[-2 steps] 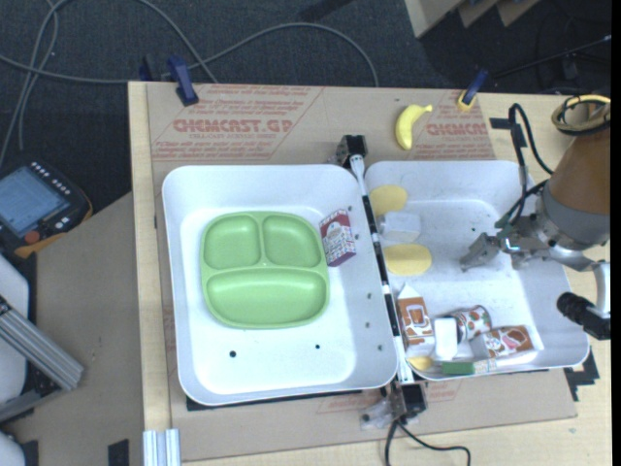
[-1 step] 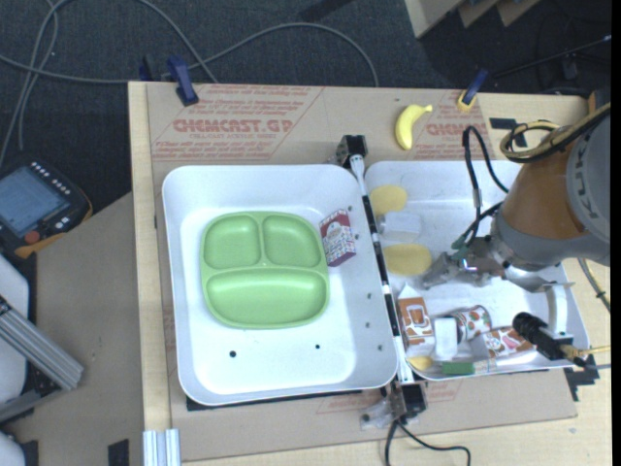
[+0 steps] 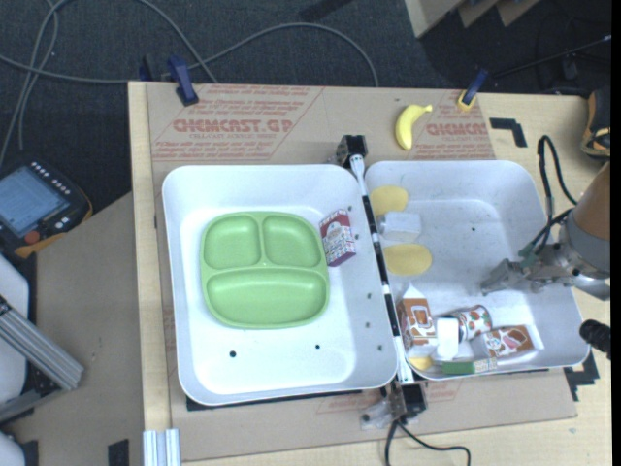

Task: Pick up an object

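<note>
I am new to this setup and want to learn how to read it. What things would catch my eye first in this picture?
First comes the green divided plate, lying flat in the middle of the left bin. Next, a yellow banana lies on the bench behind the right bin, outside both bins. In the right bin, small packets crowd the near edge, and the gripper hangs just above them.

Fixed above the bench (image 3: pixel 243 115), looking down at a slant from the near edge toward the far one. Set far enough back to take in both white bins, the left bin (image 3: pixel 184 260) and the right bin (image 3: pixel 505 187), plus dark floor (image 3: pixel 87 56) beyond the far edge and to the left. Arm (image 3: pixel 592 221) entering from the right side.
</note>
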`<state>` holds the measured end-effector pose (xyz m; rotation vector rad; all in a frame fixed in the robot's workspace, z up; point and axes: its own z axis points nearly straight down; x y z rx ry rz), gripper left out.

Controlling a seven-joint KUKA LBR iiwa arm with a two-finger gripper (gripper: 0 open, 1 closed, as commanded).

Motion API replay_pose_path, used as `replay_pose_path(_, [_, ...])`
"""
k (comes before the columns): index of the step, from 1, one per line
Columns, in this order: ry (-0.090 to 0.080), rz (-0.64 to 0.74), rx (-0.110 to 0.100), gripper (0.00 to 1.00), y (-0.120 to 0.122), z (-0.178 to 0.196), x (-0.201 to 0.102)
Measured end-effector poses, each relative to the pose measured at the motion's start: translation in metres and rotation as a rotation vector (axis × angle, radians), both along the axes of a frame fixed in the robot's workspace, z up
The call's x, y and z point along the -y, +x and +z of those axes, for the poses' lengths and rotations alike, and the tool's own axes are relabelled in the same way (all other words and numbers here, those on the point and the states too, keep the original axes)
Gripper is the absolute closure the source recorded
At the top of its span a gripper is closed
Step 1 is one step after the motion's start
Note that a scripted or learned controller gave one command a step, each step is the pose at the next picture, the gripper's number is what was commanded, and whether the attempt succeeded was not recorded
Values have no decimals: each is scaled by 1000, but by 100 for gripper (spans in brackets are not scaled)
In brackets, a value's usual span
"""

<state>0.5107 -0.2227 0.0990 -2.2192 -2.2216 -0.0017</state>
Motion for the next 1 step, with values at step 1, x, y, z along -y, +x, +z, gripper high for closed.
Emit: replay_pose_path(1, [-2,1,2,0,75,-14,-56])
